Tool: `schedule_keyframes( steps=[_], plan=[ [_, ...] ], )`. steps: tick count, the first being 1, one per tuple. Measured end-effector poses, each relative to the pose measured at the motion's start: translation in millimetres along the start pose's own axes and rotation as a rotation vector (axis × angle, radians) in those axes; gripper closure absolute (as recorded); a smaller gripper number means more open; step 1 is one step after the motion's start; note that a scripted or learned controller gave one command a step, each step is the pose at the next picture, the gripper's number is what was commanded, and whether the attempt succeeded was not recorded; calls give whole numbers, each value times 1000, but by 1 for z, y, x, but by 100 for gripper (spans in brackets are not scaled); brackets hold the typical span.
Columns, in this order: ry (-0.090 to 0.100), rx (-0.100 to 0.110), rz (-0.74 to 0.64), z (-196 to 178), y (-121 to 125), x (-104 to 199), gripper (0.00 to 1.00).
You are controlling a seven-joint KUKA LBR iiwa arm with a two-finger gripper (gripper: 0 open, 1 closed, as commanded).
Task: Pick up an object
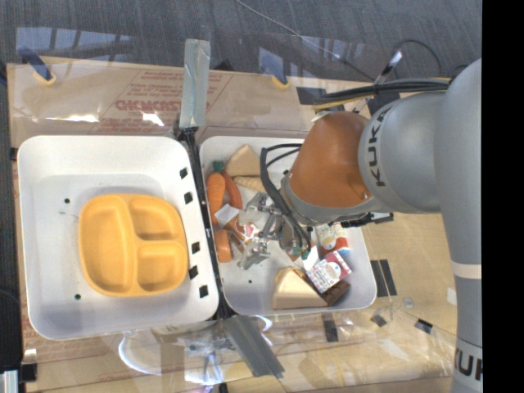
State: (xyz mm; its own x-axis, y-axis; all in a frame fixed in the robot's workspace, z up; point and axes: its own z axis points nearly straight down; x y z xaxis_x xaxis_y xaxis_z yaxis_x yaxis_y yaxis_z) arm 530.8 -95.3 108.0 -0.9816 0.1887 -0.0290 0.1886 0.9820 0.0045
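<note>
The right bin (pixel 364 289) holds a jumble of toy food. Two orange sausage-like pieces (pixel 216 193) lie at its left side, with another orange piece (pixel 223 245) below them. One tan wedge (pixel 243 160) rests at the far edge and a second tan wedge (pixel 293 290) at the near edge. A red and white packet (pixel 327 271) lies at the right. My gripper (pixel 259 236) reaches down into the middle of this bin, over a small red and white item (pixel 244 230) beside the orange pieces. The arm's orange band (pixel 327 162) hides the bin's back right part.
The left bin (pixel 49 162) holds a yellow compartment tray (pixel 131 242). A black divider with clips (pixel 196 211) runs between the bins. A small white bottle (pixel 331 236) and a dark item (pixel 336 295) lie near the packet. Taped cardboard surrounds both bins.
</note>
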Motion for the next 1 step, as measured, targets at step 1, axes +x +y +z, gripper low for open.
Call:
schedule_keyframes(
  steps=[1],
  plan=[
    [-10,-5,147,0,3,7,0]
  ],
)
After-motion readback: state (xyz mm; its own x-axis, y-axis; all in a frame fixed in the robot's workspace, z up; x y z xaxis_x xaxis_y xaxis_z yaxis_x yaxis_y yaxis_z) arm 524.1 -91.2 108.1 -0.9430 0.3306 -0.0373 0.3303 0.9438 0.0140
